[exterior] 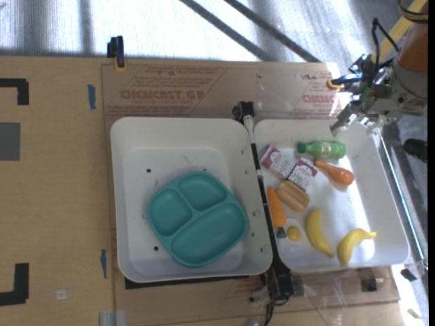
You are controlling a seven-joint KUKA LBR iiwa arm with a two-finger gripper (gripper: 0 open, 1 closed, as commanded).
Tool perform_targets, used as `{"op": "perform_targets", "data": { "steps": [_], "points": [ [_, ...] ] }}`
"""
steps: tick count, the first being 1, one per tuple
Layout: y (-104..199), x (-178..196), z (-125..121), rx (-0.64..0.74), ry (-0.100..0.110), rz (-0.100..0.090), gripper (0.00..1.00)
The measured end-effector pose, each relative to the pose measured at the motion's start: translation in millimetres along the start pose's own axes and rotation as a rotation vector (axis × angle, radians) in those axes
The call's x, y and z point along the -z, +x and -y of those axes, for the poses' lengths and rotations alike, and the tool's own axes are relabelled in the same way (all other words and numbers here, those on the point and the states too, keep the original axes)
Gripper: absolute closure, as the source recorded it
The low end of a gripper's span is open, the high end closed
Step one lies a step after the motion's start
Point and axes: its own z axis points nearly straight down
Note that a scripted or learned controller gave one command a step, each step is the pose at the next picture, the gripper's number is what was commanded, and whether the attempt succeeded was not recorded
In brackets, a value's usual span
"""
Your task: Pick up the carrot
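The carrot (276, 208) is a slim orange piece with a green end, lying along the left wall of the right bin (391, 202). My gripper (349, 119) hangs over the bin's far right corner, above and to the right of a green bottle (321, 149). It is well away from the carrot and nothing shows in its grasp.
Around the carrot lie a bun-like piece (293, 195), a small yellow fruit (293, 233), two red-and-white packets (289, 165), an orange gourd-shaped toy (335, 174) and two bananas (336, 236). A teal divided plate (197, 217) sits in the left bin (126, 182).
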Motion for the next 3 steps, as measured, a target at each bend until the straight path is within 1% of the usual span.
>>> {"op": "perform_targets", "data": {
  "steps": [1, 2, 3],
  "points": [
    [90.7, 130.1, 47.5, 0.248, -0.017, 0.003, 0.00],
    [111.3, 188.5, 122.7, 0.220, -0.014, 0.003, 0.00],
    [111.7, 195.6, 120.5, 0.222, -0.013, 0.005, 1.00]
  ]
}}
